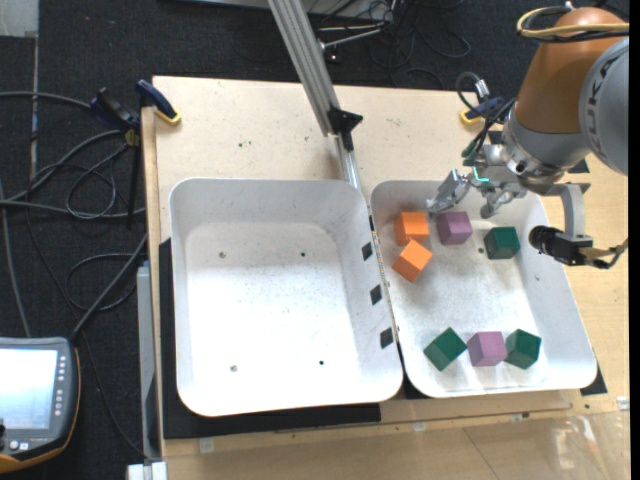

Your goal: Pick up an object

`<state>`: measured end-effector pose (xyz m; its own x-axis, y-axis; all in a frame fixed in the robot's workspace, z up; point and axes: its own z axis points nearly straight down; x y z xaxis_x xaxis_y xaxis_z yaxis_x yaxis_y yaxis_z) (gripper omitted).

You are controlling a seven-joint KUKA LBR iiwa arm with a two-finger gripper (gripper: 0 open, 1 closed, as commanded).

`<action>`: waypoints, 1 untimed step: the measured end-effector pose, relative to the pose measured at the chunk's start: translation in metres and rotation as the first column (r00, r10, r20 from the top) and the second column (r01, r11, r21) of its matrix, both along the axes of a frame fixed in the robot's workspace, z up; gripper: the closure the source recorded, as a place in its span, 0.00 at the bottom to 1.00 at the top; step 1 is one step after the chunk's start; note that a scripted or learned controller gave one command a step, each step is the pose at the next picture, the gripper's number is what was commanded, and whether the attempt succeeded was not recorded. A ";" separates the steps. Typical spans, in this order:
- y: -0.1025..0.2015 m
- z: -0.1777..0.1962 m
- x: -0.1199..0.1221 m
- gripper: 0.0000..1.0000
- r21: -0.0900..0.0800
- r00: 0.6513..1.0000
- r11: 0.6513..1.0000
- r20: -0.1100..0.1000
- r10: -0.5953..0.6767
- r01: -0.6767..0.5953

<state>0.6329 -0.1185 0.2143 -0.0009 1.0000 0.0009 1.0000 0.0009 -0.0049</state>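
Observation:
The right bin point(560, 313) holds several small blocks. Two orange blocks point(411, 227) point(412, 259) lie near its left wall, with a purple block point(454, 227) beside the upper one. A green block point(501, 242) sits to the right of those. Along the front lie a green block point(445, 349), a purple block point(487, 348) and another green block point(523, 347). My gripper point(468, 196) hangs open just above the upper purple block at the bin's back edge, its fingers point(444, 197) spread with nothing between them.
The left bin point(190, 268) stands beside the right one on the wooden bench. A slanted metal pole point(305, 48) runs down to the bins' shared back corner. Clamps sit at the bench's back corners point(150, 98).

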 end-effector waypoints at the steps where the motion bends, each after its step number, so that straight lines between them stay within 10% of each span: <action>1: 0.000 0.002 0.001 0.00 -0.001 1.000 1.000 0.004 0.001 -0.001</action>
<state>0.6338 -0.1186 0.2167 -0.0019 1.0000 0.0000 1.0000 0.0019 -0.0007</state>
